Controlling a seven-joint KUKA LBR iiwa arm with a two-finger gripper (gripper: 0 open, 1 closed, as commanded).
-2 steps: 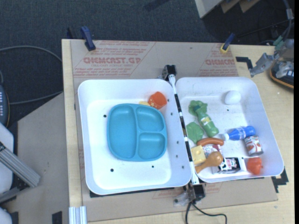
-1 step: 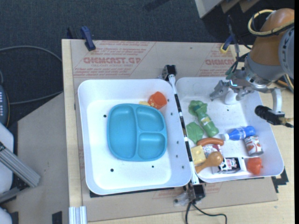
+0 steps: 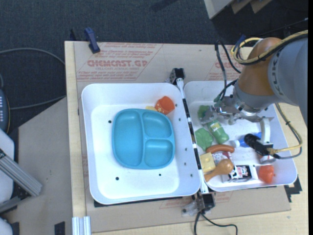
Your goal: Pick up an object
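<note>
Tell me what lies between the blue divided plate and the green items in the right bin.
In the camera view, the two bins' adjoining white rims run between the blue divided plate and the green items, with black clips along the seam.

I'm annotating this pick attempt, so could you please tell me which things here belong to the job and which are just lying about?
Belongs to the job:
- grey arm's gripper, low over the right white bin
- green toy pieces
- red sausage-shaped toy
- brown wooden pear-shaped toy

Lying about:
- blue divided plastic plate
- orange-red toy behind that plate
- blue clamp on the bench edge
</note>
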